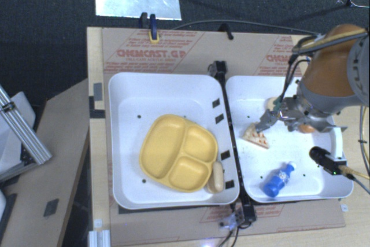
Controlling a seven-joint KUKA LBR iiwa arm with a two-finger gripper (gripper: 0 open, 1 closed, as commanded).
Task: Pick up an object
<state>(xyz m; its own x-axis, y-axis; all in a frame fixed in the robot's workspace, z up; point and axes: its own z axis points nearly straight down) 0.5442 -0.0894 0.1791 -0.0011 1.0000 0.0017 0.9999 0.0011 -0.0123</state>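
Two-finger metal gripper (267, 122) low in right white bin (289, 189), jaw state unclear, w/ small tan-and-red pizza-slice toy (255, 137) just below-left of tips, long axis slanting down-right; blue plastic bottle (277, 180) farther off nr front wall.

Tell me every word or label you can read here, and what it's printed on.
"CHEMCAST GP", red print on the board under the bins, left of centre.
The same red print recurs on the board near its right corner, too blurred to read.
The blue bottle shows no label I can read.
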